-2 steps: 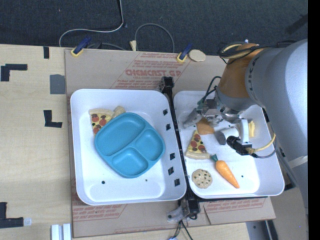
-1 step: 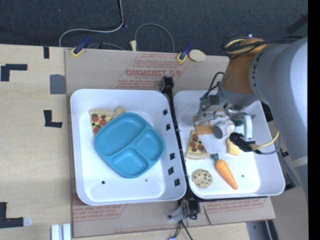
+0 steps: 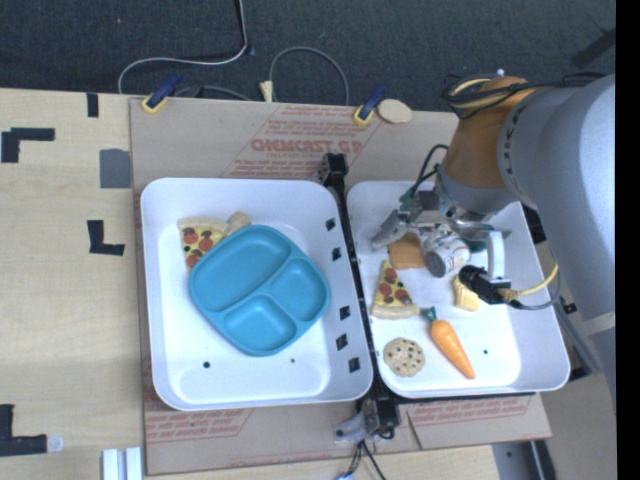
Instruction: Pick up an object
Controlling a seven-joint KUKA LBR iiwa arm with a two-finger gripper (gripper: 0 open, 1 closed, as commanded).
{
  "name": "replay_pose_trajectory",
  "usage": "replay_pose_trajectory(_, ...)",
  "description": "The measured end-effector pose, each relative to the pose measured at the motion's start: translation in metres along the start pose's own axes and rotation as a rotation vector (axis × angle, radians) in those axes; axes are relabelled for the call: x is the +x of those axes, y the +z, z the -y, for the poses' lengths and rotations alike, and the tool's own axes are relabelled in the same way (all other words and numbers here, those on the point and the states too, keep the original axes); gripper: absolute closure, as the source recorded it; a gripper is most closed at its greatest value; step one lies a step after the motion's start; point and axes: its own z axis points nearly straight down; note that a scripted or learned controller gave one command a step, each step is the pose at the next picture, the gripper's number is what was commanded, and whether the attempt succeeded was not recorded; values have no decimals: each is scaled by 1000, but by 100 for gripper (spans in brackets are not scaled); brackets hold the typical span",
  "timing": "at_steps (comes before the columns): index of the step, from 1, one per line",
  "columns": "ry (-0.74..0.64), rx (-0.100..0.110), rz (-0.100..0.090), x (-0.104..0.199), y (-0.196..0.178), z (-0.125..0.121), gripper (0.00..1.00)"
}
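My gripper [image 3: 398, 236] hangs low over the upper left part of the right bin [image 3: 540, 368], on the grey arm with its orange band [image 3: 480, 148]. Just beneath and beside it lies a brown toast-like piece [image 3: 405, 256]. Below that rests a pizza slice [image 3: 391, 292]. A yellow chunk [image 3: 466, 294] sits to the right, partly behind the gripper's cable. Nearer the front lie an orange carrot [image 3: 452, 347] and a chocolate-chip cookie [image 3: 403, 356]. I see nothing lifted off the bin floor.
The left bin [image 3: 165, 368] holds a blue divided plate [image 3: 260, 288], with a second pizza slice [image 3: 198, 238] and a pale piece [image 3: 238, 222] tucked behind it. A black divider [image 3: 345, 268] runs between the bins. Cables trail at the back.
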Motion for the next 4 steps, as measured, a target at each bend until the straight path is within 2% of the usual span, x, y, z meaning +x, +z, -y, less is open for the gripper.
replay_pose_trajectory(1,0,9,-4,-9,14,-30,0)
replay_pose_trajectory(2,1,6,0,16,12,-13,0)
replay_pose_trajectory(4,1,7,-3,13,13,-13,0)
